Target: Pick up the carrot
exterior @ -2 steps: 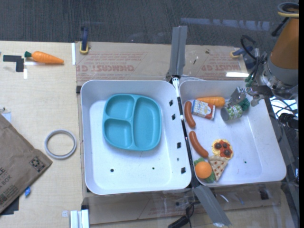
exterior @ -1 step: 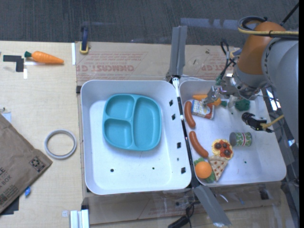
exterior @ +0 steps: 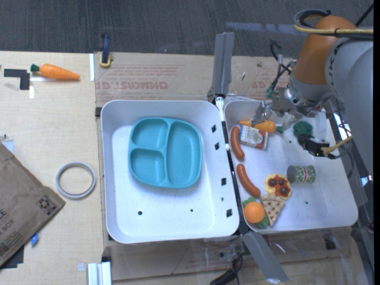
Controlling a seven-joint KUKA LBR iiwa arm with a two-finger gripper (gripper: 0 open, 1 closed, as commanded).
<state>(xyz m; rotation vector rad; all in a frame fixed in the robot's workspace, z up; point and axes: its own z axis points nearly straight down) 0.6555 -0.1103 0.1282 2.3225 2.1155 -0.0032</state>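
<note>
Right bin (exterior: 332, 218) is pretty cramped: sausages (exterior: 237, 142) line its left wall, pizza slice (exterior: 272, 208) and orange (exterior: 254, 211) fill the near-left corner. Open floor along its near-right corner, past the can (exterior: 301, 174).

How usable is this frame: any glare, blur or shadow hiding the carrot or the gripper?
Camera view: even, soft lighting, no hard glare on the white bins; slightly soft focus overall; the gripper is small and cluttered by cables, so its fingers are hard to read; the orange carrot beneath it shows only partly, beside a packet.
</note>
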